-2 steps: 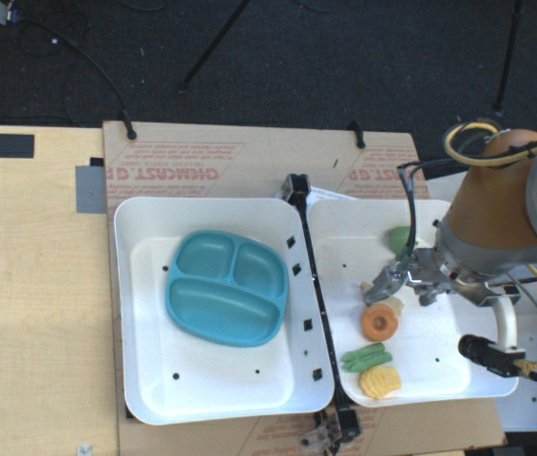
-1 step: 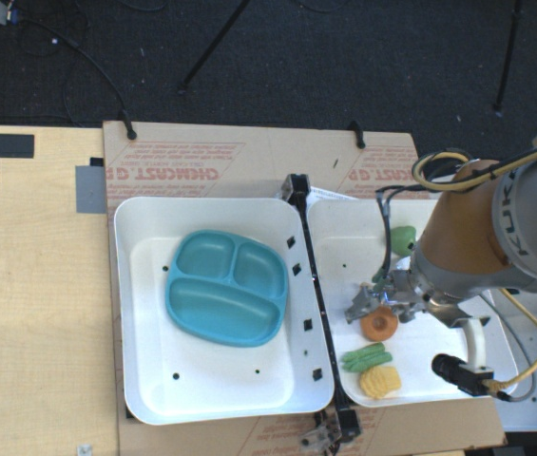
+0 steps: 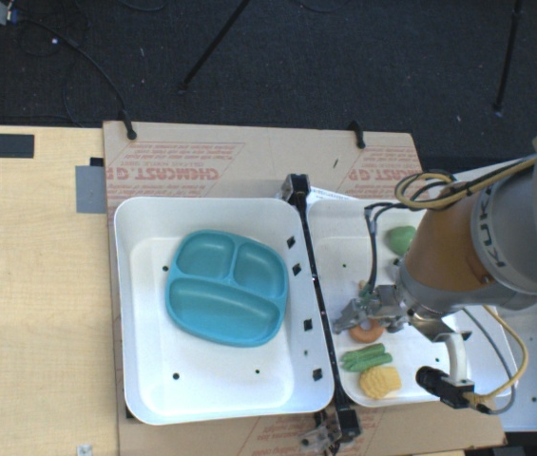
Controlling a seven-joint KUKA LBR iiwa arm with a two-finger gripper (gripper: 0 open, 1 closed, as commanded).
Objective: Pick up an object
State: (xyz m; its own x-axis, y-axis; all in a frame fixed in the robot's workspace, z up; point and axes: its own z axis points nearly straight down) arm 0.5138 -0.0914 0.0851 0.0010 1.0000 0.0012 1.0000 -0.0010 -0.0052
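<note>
- Where the right bin (image 3: 344, 255) holds toys, the gripper (image 3: 368, 313) sits over an orange piece (image 3: 367, 332) (grip state cannot be told).
- Green pod (image 3: 364, 357), yellow corn (image 3: 379, 382): at 6 o'clock.
- Teal plate (image 3: 227, 288): left bin (image 3: 154, 369).

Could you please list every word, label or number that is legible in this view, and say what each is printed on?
"CHEMCRAFT G.P": my best reading of the red print, seen upside down, on the flat brown cardboard sheet behind the left shallow white bin; the last letters are blurred.
A second red print on the cardboard behind the right white bin: too cut off and blurred to read.
</note>
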